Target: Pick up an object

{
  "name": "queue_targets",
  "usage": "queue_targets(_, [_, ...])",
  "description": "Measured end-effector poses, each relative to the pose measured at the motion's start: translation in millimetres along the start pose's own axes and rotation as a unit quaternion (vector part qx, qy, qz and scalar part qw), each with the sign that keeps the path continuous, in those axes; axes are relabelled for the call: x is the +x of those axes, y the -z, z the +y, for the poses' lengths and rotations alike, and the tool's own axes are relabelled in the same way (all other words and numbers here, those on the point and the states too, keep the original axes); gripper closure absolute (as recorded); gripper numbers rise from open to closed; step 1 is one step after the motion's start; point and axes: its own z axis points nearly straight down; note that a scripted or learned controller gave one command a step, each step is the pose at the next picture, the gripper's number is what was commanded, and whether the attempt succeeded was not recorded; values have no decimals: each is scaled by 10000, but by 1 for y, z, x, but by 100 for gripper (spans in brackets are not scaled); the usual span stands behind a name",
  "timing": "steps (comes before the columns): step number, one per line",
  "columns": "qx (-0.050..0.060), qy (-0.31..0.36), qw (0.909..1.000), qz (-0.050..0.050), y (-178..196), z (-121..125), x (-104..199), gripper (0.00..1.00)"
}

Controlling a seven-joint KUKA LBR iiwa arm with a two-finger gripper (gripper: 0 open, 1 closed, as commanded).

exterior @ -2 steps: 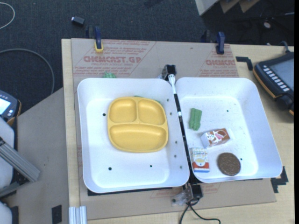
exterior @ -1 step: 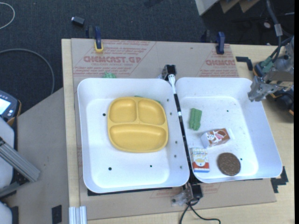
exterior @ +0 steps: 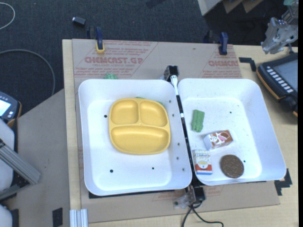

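White plastic forms both shallow bins, smooth and glossy with rounded corners, standing side by side on a brown cardboard sheet printed with red lettering. The left bin carries a yellow divided plate, a rounded rectangle of matte plastic with two small compartments on its far side and one wide compartment on its near side; its long axis runs left to right. The right bin holds four small things, all in its left and near part. A green block, soft-edged and oblong, lies with its long axis running near to far, close to the seam between the bins. Just nearer and to the right lies a small packet, shiny wrapper in white and reddish brown, tilted so its long axis slants from near-left to far-right. Nearer still, against the bin's left wall, sits a little carton, white with red and yellow print, its long axis running near to far. Beside it on the right lies a brown disc, flat, round and dull-surfaced, just apart from the carton. Two blue clamps grip the far edge of the cardboard. At the far right corner a grey metallic gripper hangs outside the bins, well apart from every object; whether its fingers are spread or closed I cannot tell.
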Motion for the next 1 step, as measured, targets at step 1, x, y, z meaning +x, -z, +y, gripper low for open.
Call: queue_targets(1, [176, -63, 9998, 6, -103, -59, -12, 100])
